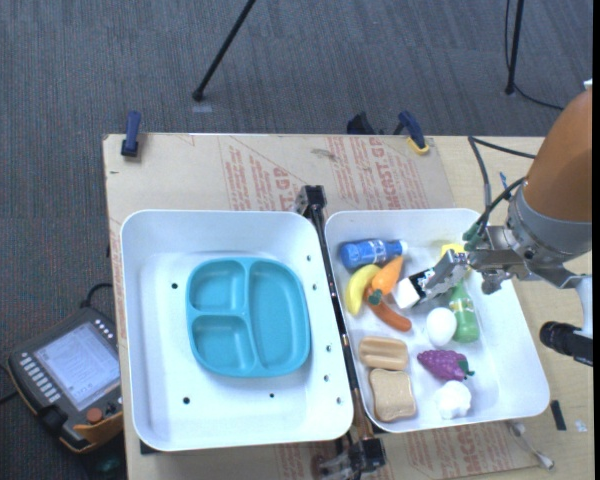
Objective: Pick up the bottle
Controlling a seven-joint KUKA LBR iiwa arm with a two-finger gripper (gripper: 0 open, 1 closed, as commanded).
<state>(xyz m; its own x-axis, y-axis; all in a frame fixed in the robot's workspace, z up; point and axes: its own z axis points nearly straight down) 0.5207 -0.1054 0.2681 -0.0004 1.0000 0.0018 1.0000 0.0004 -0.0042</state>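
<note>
Lying on its side at the right bin's twelve o'clock edge, blue plastic bottle (370, 252) with white cap pointing three o'clock; nothing grips it. Just below it: yellow toy banana (358, 288), orange toy carrot (385, 275), red-orange toy hot dog (390, 314). Grey two-finger gripper (442, 278) sits at the bin's three o'clock side, apart from the blue bottle, low over a small green plastic bottle (465, 313) and white toy egg (440, 325); finger spread cannot be read, no object seen between them. Purple toy grapes (442, 363) and tan toy bread slices (389, 376) toward six o'clock. Left white bin (150, 238) holds a teal divided plate (248, 316).
</note>
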